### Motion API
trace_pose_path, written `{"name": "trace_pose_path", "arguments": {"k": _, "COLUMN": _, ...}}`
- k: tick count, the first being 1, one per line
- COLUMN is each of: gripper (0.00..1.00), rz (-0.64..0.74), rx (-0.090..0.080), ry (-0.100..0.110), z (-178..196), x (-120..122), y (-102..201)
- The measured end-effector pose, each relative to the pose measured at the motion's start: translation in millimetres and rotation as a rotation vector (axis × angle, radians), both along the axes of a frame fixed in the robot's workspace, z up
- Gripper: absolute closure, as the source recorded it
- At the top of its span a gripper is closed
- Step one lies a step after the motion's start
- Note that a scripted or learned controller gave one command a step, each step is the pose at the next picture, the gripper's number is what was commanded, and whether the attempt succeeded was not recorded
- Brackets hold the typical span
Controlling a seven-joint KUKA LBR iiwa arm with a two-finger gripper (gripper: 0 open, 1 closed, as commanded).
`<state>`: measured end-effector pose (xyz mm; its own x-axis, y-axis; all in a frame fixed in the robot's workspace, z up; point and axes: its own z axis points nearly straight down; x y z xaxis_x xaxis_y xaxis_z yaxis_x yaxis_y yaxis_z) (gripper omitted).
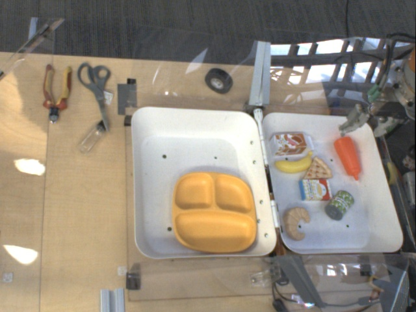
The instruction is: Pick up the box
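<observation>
The gripper (354, 123) hovers at the right bin's (390, 239) far corner; whether it is open or closed, I cannot tell. The box (314, 189) lies well below-left of it, between waffle (318, 169) and can (339, 205): descend centred, avoiding both.

Left bin (149, 174): white, holding a yellow-orange divided tray (213, 212). Right bin (383, 226): white. Carrot (348, 156): orange. Banana (292, 166): yellow. Box (314, 189): white with blue ends and red print. Packet (290, 143): white with red-brown picture. Wedge (318, 169): tan with red crisscross. Can (339, 205): green, pale label. Croissant (297, 221): light brown. Pliers (54, 90): red handles. Scissors (97, 90): grey. Tape roll (219, 80): black. Bench (65, 207): pale wood.
</observation>
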<state>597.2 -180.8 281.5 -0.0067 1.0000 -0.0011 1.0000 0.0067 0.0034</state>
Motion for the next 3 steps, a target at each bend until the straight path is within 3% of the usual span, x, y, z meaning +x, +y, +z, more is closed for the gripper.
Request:
{"name": "trace_pose_path", "arguments": {"k": 1, "gripper": 0.00, "rz": 0.023, "rx": 0.001, "ry": 0.002, "z": -116, "x": 15, "y": 12}}
{"name": "trace_pose_path", "arguments": {"k": 2, "gripper": 0.00, "rz": 0.117, "rx": -0.006, "ry": -0.022, "z": -184, "x": -30, "y": 31}}
{"name": "trace_pose_path", "arguments": {"k": 3, "gripper": 0.00, "rz": 0.206, "rx": -0.016, "ry": -0.035, "z": -183, "x": -44, "y": 40}}
